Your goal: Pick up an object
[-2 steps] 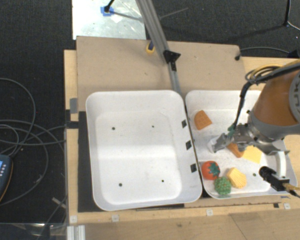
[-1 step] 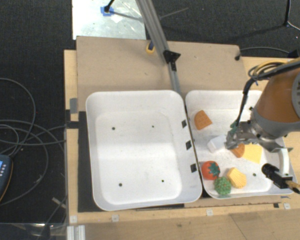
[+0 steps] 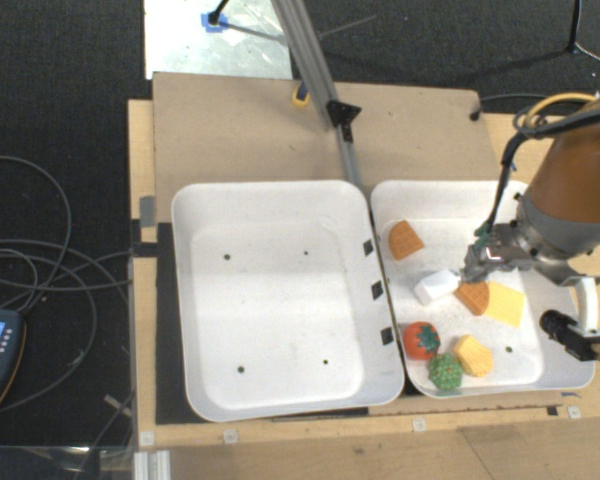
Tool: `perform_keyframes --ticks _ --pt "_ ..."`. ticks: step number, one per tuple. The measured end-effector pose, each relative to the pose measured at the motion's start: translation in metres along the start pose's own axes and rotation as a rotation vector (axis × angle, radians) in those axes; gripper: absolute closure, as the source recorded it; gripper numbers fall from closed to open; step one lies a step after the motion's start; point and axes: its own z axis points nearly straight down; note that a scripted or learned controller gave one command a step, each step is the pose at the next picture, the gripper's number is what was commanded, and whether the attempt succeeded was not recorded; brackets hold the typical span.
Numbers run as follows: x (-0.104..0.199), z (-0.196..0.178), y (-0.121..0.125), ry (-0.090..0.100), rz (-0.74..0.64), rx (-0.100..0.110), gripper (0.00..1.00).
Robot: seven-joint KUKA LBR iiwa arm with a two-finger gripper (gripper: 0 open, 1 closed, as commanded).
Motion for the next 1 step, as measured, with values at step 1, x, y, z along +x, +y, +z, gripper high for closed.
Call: perform_keyframes --ticks 1 --pt "0.0064 -0.0465 0.0055 0.000 -0.001 -0.001 1.00"
